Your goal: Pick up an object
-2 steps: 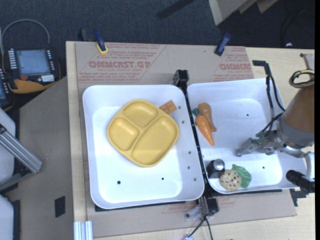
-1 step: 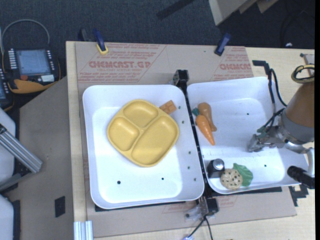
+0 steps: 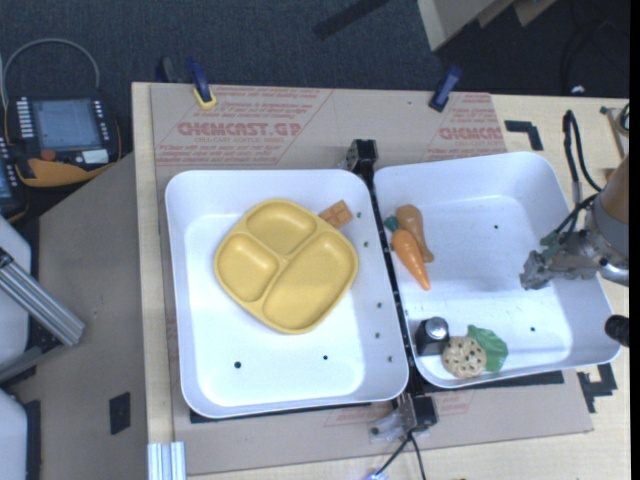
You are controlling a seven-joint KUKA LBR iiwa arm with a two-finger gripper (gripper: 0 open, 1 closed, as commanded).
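Cookie (image 3: 463,356), green leaf toy (image 3: 490,344), black-silver cylinder (image 3: 433,333) lie at right bin (image 3: 520,183) front edge; carrot (image 3: 410,258) near left wall. Claw (image 3: 535,271) low over bare floor, grip state untellable. Nothing picked; grasp and lift remain.

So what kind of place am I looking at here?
Probably a robotics lab test bench: two white bins clamped onto a board, toy food such as a carrot and a yellow divided plate, and a handheld control pendant lying beside the bench.
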